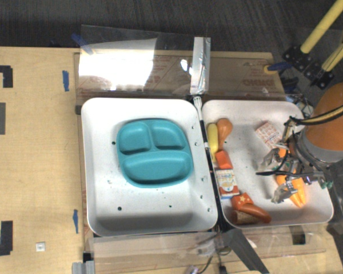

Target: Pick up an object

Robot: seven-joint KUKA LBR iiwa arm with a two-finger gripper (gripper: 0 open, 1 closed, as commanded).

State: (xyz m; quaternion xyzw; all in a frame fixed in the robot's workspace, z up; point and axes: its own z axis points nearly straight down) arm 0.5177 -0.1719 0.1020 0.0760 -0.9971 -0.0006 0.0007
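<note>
One claw (pixel 283 176) seems spread, touching orange toys (pixel 297 196), grip unclear.

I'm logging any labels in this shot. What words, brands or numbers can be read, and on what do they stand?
None can be read for certain.
Cardboard wall behind the right bin: faint printed lettering, too blurred to read.
Small patterned packet in the right bin: red print, too small to read.
White carton by the bin's left wall: a coloured label, too small to read.
</note>
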